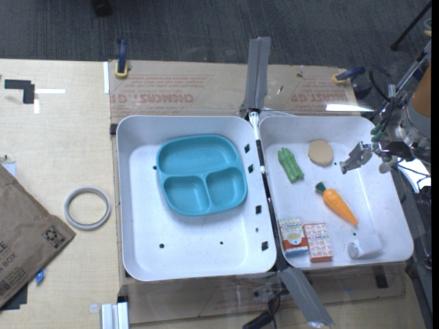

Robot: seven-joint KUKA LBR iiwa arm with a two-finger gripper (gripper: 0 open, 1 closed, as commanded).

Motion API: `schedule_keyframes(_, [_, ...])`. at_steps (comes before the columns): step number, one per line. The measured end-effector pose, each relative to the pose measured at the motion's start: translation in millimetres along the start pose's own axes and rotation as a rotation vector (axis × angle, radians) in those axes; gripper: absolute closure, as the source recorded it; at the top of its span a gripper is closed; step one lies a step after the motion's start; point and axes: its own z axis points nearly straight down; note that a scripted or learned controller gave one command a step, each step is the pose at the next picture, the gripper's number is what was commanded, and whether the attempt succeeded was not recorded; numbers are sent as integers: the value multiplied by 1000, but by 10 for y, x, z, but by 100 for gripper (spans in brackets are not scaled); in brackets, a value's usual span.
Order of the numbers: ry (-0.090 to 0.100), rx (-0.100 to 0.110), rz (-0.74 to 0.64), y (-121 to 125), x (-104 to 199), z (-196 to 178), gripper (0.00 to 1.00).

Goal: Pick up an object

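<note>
Gripper (354,157) hovers at the right bin's (401,249) far-right side, can't tell its state. Carrot (337,205) lies mid-bin, just below it; prob. light, stiff, slick plastic. Grab across the thick orange middle.

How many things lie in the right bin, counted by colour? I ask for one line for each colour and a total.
Green: 1, toy pickle
Tan: 1, round cookie
Orange: 1, toy carrot
Red and white: 2, small boxes
White: 1, small object
Total: 6

Arm enters from the right edge, wrist low. Gripper (354,159) points left, hanging free, nothing between its fingers.
</note>
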Motion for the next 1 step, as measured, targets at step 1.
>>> schedule_keyframes(1, [-1,-4,59,-47,-32,1422,0])
